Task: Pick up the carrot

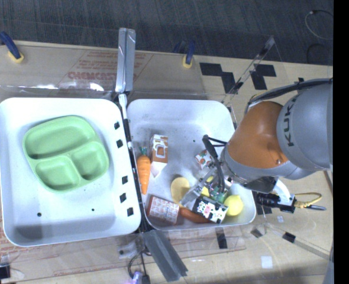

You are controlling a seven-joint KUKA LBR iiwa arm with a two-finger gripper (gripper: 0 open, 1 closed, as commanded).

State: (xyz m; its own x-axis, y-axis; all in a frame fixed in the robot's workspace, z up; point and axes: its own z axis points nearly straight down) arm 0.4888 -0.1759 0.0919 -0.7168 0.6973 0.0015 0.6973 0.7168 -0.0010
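Nearest the camera, at the front wall of the right bin [162, 106], a small brown box [163, 209] lies beside a second orange-red piece [192, 215] that may be another carrot; I cannot tell for sure. Just behind that box, the carrot [144, 173] lies lengthwise against the bin's left wall, green top pointing away from the camera, untouched and well apart from the gripper [215, 184]. Right of the carrot stands a little orange-and-white carton [159, 147], and toward the front sits a pale yellow round piece [180, 189]. Farther right of the carrot, the gripper hangs low over a clutter of small things, among them a black-and-white patterned card [210, 209] and a yellow ball-like item [233, 205]; whether it is spread or closed, or has hold of anything, I cannot tell. On the carrot's left, across the dividing wall, the left bin [15, 123] holds a green divided tray [66, 152].
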